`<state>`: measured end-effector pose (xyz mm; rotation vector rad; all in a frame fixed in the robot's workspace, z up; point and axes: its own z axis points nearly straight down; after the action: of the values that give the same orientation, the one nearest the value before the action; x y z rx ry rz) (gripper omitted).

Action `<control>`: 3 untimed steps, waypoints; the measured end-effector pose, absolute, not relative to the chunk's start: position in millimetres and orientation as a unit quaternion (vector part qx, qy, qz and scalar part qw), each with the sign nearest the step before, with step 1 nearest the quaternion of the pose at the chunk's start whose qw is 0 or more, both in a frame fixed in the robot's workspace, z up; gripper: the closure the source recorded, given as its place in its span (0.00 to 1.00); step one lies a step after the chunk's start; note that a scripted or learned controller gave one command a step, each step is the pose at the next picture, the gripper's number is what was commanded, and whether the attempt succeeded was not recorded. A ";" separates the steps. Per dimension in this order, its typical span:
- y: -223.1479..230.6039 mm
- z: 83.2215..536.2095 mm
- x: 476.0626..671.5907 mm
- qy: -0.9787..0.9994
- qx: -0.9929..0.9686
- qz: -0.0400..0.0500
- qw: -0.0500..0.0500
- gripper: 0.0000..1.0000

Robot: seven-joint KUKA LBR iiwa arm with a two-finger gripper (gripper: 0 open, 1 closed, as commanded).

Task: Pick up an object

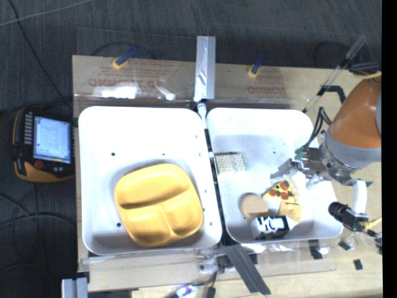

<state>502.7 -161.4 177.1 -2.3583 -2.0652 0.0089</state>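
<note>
Several small objects lie clustered in the near part of the right bin (248, 126): a toy pizza slice (283, 194) with red dots, a round brown piece (250, 205) just left of it, and a black-and-white item (272, 225) nearer still, touching the cluster. A pale patterned sponge-like square (228, 162) sits apart from them, close to the divider between the bins. The pincer (296, 164) hangs over the right part of this bin, just beyond the pizza slice; whether it is spread or pressed together cannot be told, and nothing is seen in its grip. The grey arm (356, 126) with its orange band reaches in from the right. A yellow divided tray (159, 202) lies in the left bin (99, 141). Left of the desk (84, 79), a handheld control pad (44, 143) with a lit screen rests on the floor.
</note>
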 end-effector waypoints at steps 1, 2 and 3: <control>-200.1 89.5 527.2 -0.639 -0.770 -0.005 0.004 0.00; -202.3 97.0 527.1 -0.638 -0.770 -0.003 0.001 1.00; -165.6 90.4 571.0 -0.658 -0.753 -0.001 -0.006 1.00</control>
<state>571.0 -165.6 90.4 -2.3740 -2.0748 -0.0045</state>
